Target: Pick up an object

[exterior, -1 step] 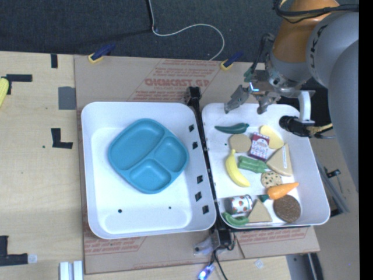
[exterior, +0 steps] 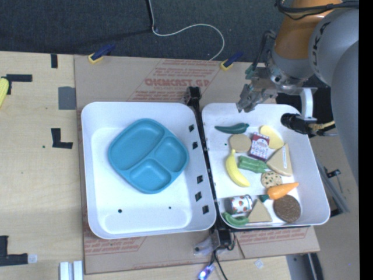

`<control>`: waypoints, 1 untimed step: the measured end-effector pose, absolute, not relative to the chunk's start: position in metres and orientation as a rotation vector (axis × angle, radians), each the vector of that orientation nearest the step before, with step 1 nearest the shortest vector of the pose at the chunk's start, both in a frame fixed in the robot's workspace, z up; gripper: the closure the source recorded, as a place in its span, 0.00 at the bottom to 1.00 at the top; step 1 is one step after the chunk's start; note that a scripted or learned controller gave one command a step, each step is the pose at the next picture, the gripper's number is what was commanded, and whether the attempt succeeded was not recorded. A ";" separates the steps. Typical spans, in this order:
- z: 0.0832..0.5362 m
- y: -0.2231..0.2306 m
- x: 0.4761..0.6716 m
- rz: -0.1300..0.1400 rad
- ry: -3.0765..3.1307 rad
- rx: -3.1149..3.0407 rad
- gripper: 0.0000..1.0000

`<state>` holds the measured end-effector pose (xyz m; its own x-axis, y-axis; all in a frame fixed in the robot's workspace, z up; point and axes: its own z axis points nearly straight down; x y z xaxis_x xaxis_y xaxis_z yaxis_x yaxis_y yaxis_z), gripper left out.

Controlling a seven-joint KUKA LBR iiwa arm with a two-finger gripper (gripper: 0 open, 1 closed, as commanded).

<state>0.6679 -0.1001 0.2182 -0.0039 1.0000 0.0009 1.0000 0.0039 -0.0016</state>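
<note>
camera view: my gripper [exterior: 246,102] hangs over the right bin's [exterior: 317,182] far edge, above the green chili [exterior: 232,128]; i cannot tell its state.

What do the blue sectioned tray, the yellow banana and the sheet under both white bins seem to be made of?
Blue sectioned tray: likely moulded plastic, matte, one even colour with rounded edges.
Yellow banana: probably toy plastic, smooth with uniform colour.
Sheet under the bins: apparently cardboard, dull brown with red print.
</note>
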 end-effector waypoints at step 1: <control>0.317 -0.068 0.588 -0.008 -2.228 -2.219 1.00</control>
<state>0.5880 -0.0678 0.3174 -0.0039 1.0000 0.0015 1.0000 0.0039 0.0053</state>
